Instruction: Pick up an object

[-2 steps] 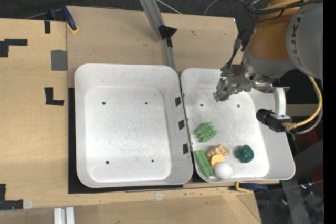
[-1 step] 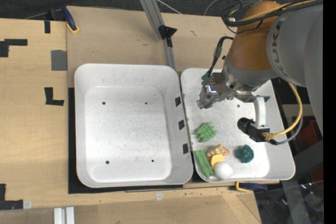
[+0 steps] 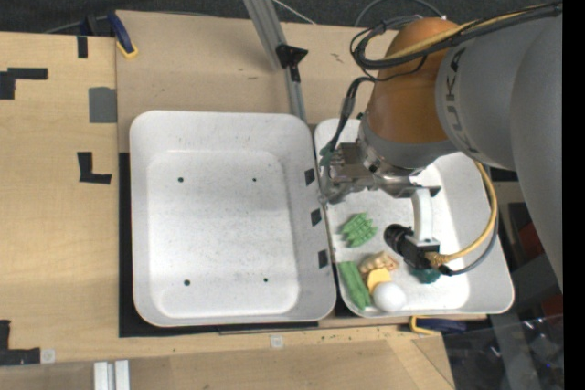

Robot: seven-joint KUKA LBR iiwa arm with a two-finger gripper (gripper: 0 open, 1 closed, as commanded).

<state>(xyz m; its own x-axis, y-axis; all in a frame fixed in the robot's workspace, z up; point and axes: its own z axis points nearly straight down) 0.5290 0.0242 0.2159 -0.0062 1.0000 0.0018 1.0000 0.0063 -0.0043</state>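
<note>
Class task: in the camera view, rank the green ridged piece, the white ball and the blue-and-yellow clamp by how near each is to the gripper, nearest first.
From the gripper:
1. Green ridged piece, just below it in the right bin.
2. White ball, at that bin's front edge.
3. Blue-and-yellow clamp, on the bench's far left corner, beyond the left bin.

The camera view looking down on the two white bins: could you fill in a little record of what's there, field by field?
arm: grey with an orange band, reaching in from the right over the right bin
gripper: low at the right bin's left edge, above the objects
left bin: white, speckled floor
objects in right bin: green ridged piece, green block, tan toy, white ball
object layout: clustered at the near left corner
held object: none seen between the fingers
</note>
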